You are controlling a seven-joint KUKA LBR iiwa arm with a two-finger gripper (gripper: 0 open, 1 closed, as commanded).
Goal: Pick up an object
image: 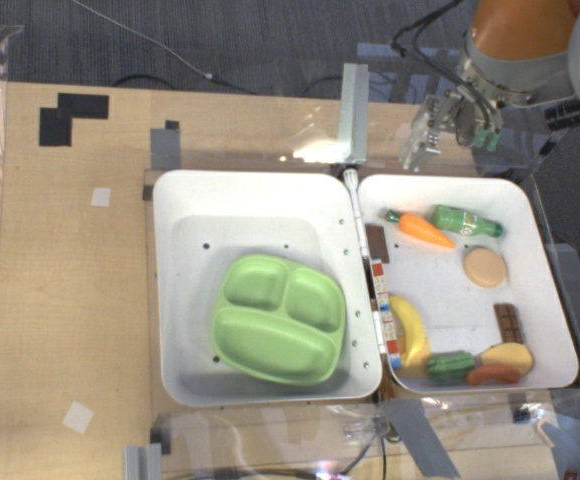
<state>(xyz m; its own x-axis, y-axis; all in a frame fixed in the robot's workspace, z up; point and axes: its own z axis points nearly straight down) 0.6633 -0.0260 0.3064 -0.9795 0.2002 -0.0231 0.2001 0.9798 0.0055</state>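
Claw (432, 138) hangs past the right bin's (540, 230) far rim, fingers spread, gripping nothing. Nearest target, the carrot (426, 230), lies just nearward, long axis left-right, beside green bottle (467, 221).

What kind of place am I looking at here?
Most likely a robotics lab test bench. A grey and orange arm hangs its tool over two taped-down white bins, one holding a green divided plate, the other toy food such as a carrot and banana.
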